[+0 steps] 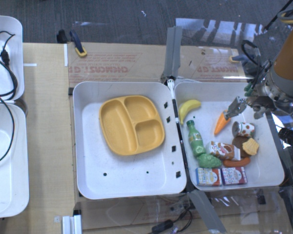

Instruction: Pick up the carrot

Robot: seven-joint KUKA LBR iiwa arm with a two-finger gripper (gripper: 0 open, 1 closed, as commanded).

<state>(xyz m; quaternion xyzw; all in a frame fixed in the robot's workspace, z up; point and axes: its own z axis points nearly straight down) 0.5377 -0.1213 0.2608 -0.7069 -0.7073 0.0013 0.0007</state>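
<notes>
- Left of centre, the yellow divided plate (132,125) lies in the left bin (88,179), well clear of my work
- Past the divider, a banana (188,108) and a green bottle (195,140) sit near the right bin's (278,177) left wall
- The carrot (220,123) lies tilted in the middle right of the frame, apart from the crowded food below, so it looks reachable from above
- My gripper (240,106) hangs just at the carrot's upper end; I cannot tell how it is set
</notes>
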